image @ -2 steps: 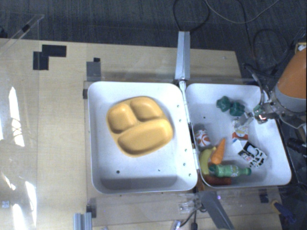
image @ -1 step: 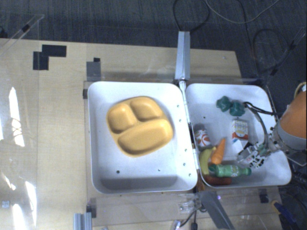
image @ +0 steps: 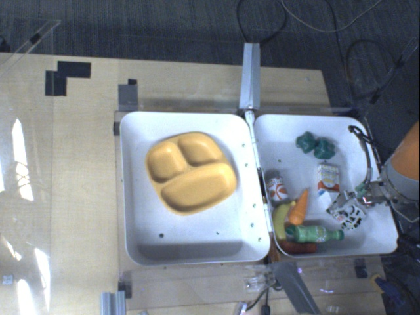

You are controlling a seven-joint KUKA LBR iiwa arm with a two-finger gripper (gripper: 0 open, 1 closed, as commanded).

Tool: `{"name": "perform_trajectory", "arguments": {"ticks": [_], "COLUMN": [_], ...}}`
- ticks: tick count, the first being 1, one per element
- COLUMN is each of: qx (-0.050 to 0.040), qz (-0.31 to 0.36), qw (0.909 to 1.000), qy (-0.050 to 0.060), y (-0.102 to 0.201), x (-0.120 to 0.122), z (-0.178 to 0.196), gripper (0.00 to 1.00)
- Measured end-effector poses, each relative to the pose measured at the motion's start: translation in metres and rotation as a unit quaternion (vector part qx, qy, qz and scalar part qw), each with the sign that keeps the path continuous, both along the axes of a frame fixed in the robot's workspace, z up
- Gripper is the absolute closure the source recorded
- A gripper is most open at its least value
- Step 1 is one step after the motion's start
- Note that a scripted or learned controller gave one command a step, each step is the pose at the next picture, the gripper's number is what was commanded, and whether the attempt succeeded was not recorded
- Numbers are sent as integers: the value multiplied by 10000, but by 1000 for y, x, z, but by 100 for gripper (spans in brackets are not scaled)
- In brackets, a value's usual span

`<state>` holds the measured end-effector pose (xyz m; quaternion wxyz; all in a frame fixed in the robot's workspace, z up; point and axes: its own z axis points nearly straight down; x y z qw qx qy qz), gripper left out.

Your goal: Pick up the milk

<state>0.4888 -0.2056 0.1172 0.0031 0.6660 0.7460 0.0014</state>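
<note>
- We see the milk [image: 348, 215], a small carton with black-and-white cow patches, lying tilted in the lower right of the right bin [image: 289, 133].
- Just above and left of it lies a white carton [image: 327, 177] with orange and blue print, close to the milk or touching it; we cannot tell which.
- The claw [image: 363, 197] sits just above and right of the milk, at the bin's right wall; whether it is spread or pressed together we cannot tell, and we see nothing between its tips.
- The arm [image: 405, 164] comes in from the right edge of the frame, orange over grey.
- Left of the milk a carrot [image: 300, 207] stands at a slant, its tip over a banana [image: 281, 217].
- Below them a green bottle [image: 314, 233] lies on its side along the bin's lower wall, with something red [image: 300, 247] under it.
- A small white can with an orange mark [image: 276, 188] lies near the bin's left wall.
- A dark green lump [image: 315, 144] rests in the upper part of the bin, well apart from the milk.
- The left bin [image: 134, 195] holds a yellow three-part tray [image: 190, 171].
- Both bins rest on the pale wooden table [image: 65, 176].
- Black cables [image: 262, 18] loop on the dark floor along the top of the frame.
</note>
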Motion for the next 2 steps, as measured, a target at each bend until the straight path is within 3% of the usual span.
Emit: {"name": "perform_trajectory", "arguments": {"ticks": [1, 2], "qx": [-64, -8], "qz": [1248, 1895], "qw": [9921, 9819], "qy": [-69, 0], "y": [22, 85], "x": [4, 25], "z": [-25, 13], "gripper": [0, 0]}}
